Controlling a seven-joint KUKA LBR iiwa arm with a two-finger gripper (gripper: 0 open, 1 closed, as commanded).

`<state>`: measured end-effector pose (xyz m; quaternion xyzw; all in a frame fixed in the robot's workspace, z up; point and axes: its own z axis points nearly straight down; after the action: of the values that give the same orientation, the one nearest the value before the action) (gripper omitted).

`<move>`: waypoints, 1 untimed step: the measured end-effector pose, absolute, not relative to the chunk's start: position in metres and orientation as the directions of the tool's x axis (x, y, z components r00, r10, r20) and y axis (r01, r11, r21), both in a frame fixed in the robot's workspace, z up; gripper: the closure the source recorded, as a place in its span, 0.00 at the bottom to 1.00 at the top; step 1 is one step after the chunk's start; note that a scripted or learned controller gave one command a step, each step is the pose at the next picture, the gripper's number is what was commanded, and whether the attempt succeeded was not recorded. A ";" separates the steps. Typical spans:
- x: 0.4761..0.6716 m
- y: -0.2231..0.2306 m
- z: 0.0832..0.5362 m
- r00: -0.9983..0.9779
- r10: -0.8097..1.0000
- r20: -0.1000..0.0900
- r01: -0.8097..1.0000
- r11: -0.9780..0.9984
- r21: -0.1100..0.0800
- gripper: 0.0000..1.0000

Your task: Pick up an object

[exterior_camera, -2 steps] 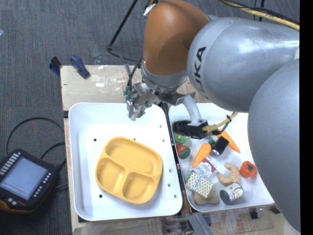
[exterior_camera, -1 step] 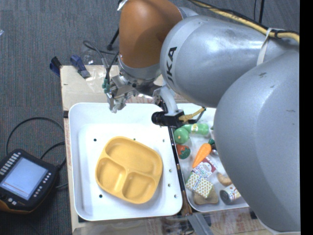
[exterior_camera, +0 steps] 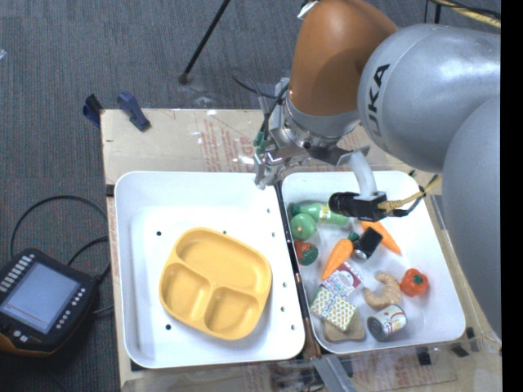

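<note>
Our gripper (exterior_camera: pixel 265 168) hangs over the bins' shared rim; we cannot tell its width. Toy food (exterior_camera: pixel 336 257) crowds the right bin (exterior_camera: pixel 441 300), likely our target.

Tabletop (exterior_camera: pixel 188 141): brown, taped. Borne directly on it: left white bin (exterior_camera: pixel 135 219) and right white bin (exterior_camera: pixel 433 300), set side by side, touching.
</note>
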<state>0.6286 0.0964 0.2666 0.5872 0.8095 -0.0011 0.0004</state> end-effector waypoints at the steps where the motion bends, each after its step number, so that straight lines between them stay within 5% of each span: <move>1: 0.624 0.159 0.245 -0.186 0.983 0.000 0.983 0.186 -0.006 1.00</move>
<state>0.6241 0.1589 0.2446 0.6381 0.7699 -0.0023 -0.0022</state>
